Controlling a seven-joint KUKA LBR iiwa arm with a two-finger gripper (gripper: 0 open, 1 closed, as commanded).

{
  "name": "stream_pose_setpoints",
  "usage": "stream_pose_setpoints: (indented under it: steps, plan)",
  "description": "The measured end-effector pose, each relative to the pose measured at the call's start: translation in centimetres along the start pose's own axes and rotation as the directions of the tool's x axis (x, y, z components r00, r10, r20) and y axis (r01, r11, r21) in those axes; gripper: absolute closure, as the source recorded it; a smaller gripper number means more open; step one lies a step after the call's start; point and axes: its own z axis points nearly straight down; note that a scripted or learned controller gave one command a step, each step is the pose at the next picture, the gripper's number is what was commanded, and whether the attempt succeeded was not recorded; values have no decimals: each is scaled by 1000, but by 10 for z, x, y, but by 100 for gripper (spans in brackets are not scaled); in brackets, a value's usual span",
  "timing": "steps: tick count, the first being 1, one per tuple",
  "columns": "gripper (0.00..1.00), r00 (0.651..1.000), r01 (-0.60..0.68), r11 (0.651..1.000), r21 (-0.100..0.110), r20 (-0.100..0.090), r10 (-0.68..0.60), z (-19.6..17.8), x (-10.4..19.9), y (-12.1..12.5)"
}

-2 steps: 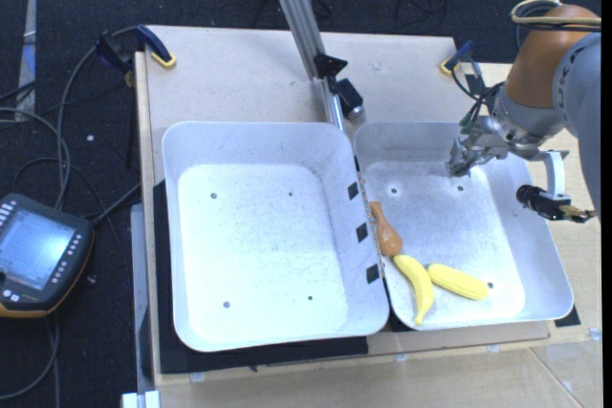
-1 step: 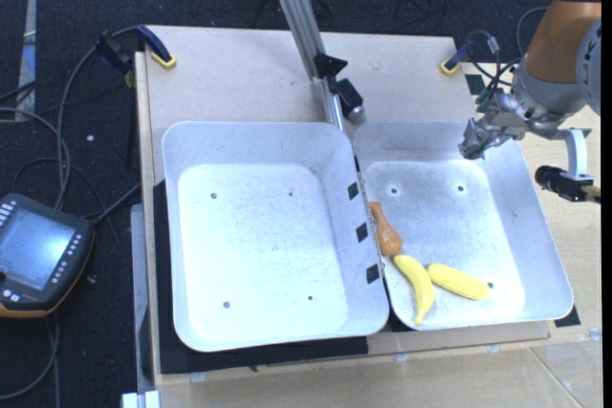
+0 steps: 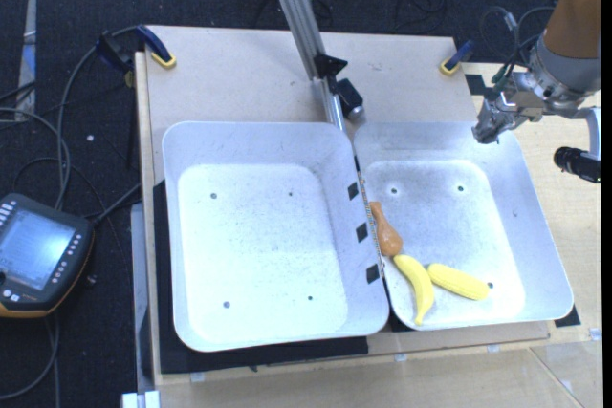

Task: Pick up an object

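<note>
Gripper (image 3: 489, 131) of the grey arm sits at upper right, over the right shallow white bin's (image 3: 535, 234) far rim. Two yellow plastic bananas (image 3: 435, 283) and an orange-brown wooden piece (image 3: 384, 229) lie lower centre-right.

Two white bins (image 3: 258, 148), two yellow bananas (image 3: 417, 284), one orange-brown piece (image 3: 385, 230).

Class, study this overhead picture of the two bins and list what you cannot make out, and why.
1. Gripper: too small and dark against the right bin's rim to tell whether it is open or shut.
2. Arm: cut off by the right and top edges of the camera view.
3. Orange-brown object: too small to identify; its lower end meets the curved banana.
4. Handheld screen on the floor: cut off by the left edge, display unreadable.
</note>
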Motion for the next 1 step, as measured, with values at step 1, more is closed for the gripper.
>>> stream_pose_setpoints:
  steps: [1]
  plan:
    - [100,1000,3,1000,4,-2,-3,-4,45,-9]
